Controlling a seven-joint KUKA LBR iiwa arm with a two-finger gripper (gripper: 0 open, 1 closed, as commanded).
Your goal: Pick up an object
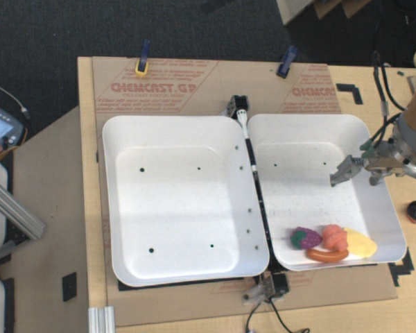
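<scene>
Toys are what I'm after: a small cluster lying in the near corner of the right bin [374, 207], below my gripper [343, 172] and a little to its left as the camera sees it. The cluster holds a purple grape-like piece [306, 238], a pink lumpy piece [335, 236], a yellow piece [361, 244] and an orange sausage-shaped piece [326, 255], all touching or nearly so. My gripper hangs over bare bin floor, well apart from them and holding nothing; whether it is spread or closed I cannot tell from this angle. To do this well, I judge I should travel toward that corner before descending, and choose a piece at the cluster's edge, probably the purple one. The crowding and the nearby bin wall could spoil a grasp.
</scene>
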